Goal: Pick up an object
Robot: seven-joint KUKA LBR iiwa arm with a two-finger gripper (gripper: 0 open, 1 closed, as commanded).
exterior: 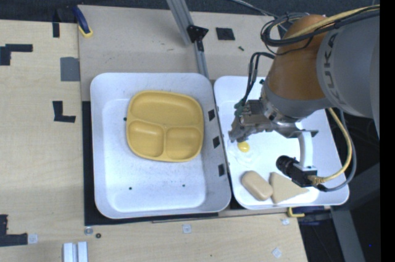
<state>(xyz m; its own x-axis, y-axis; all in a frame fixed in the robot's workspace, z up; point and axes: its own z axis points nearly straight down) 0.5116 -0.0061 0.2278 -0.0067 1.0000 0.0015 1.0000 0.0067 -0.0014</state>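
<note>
My gripper [242, 134] hangs low over the left part of the right bin [326, 149], under the orange band of the arm. Just below its tip lies a small yellow object [244, 146] on the bin floor, touching or nearly touching the gripper. Near the bin's front edge lie a tan oval piece [255, 185] and a pale wedge-shaped piece [285, 188] side by side. The arm's wrist hides much of the bin's back half.
The left bin [108, 149] holds a yellow compartment tray [165, 125] in its back half. A grey metal pole [179, 4] slants down to the bins' shared back corner. A black cable connector [290, 168] hangs over the right bin.
</note>
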